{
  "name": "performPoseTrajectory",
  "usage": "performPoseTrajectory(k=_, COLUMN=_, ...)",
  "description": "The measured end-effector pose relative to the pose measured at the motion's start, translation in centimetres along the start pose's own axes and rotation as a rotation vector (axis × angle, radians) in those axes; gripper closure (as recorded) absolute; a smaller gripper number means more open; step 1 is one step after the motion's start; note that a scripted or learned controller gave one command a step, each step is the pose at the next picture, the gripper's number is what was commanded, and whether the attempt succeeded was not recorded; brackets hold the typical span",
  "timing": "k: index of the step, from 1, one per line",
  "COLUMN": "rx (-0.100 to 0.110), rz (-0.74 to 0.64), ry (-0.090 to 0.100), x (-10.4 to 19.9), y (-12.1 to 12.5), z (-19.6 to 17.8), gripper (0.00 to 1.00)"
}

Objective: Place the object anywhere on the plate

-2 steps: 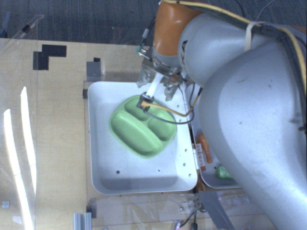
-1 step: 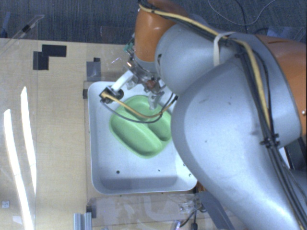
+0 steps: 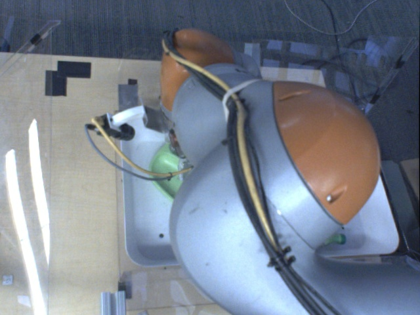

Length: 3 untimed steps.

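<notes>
The big grey arm with orange bands (image 3: pixel 275 176) covers most of the view and hides both bins' middles. Under its wrist, in the left bin (image 3: pixel 141 238), a light green rounded shape (image 3: pixel 165 166) peeks out; it may be the plate, and the arm covers most of it. A small green object (image 3: pixel 336 239) shows at the arm's lower right edge, in the right bin. The gripper sits somewhere beneath the wrist, near the white bracket with cables (image 3: pixel 121 125).
The wooden bench top (image 3: pixel 59 195) stretches to the left with black marks (image 3: pixel 65 76) at its back. Loose cables (image 3: pixel 341 18) lie on the dark floor behind. The left bin's near left corner shows bare white floor.
</notes>
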<state>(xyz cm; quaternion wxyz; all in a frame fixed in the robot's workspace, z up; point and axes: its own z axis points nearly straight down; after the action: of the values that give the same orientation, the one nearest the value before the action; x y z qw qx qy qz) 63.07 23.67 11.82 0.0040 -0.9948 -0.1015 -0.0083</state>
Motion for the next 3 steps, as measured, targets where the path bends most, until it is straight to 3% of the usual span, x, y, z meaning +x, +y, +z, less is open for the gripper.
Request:
performPoseTrajectory(k=1, rx=0.005, rz=-0.039, ry=0.017, x=0.9, y=1.2, z=1.5, gripper=0.00)
performPoseTrajectory(k=2, rx=-0.001, rz=-0.087, ry=-0.001, x=-5.6, y=-1.2, z=2.5, gripper=0.00)
performPoseTrajectory(k=3, rx=-0.005, rz=0.001, ry=0.006, x=-10.5, y=-2.0, z=2.3, gripper=0.00)
